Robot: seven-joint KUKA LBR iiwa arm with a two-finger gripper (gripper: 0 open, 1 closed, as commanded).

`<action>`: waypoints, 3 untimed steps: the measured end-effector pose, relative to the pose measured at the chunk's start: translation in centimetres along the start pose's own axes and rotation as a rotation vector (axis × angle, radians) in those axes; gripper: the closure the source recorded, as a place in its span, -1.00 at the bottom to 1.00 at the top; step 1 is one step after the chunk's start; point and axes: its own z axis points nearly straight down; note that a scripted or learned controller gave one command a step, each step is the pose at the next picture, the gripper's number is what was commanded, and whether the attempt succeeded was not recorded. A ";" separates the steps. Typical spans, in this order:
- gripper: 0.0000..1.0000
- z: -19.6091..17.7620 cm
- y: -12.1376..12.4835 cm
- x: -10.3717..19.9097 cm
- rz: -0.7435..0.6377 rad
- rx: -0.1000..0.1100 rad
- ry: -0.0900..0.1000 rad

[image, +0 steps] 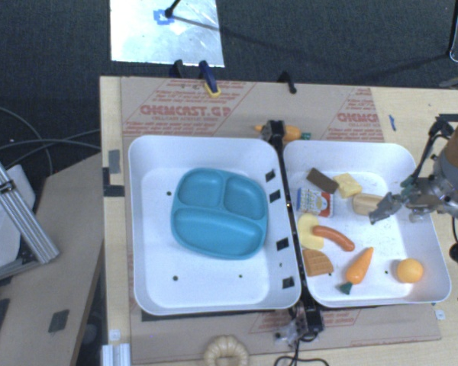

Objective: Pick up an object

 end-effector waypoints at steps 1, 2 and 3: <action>-1.00 -0.6 0.3 0.0 -0.003 -0.011 -0.003; -1.00 4.8 -0.7 -0.2 -0.001 -0.007 -0.001; -1.00 10.7 -1.4 -0.7 0.000 -0.005 -0.001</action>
